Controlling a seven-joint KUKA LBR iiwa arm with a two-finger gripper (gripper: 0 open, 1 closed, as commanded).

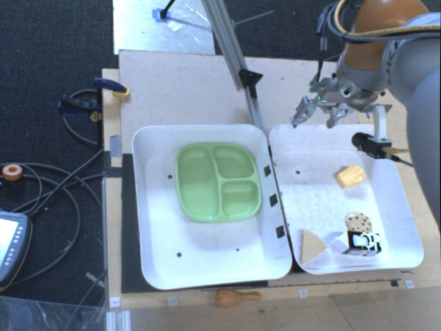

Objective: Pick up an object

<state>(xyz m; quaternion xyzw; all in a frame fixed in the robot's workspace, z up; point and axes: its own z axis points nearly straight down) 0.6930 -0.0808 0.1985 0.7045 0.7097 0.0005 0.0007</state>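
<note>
Overhead, the bench (186, 88) is a pale board set on dark carpet, with cables and a handheld unit at its left edge. Two shallow white bins sit side by side on it. The left bin (158, 254) holds a green divided plate (219, 182), lying flat, its long axis running roughly from upper left to lower right. The right bin (324, 198) holds four smaller items, well apart from the plate. A tan wedge (313, 245) lies near the bin's front left corner, its point directed away from the camera. A black-and-white packet (362, 241) lies just right of it, with a round speckled cookie (358, 221) touching its upper edge. A yellow block (350, 176) lies alone nearer the bin's back right, its long axis tilted slightly up to the right. The grey arm (413, 54) enters from the right. Its gripper (319, 114) hangs over the back rim of the right bin, fingers spread, nothing between them. A slanted metal pole (227, 40) crosses the bench behind the bins. A small orange-brown object (238, 296) lies on the bench's front edge.
</note>
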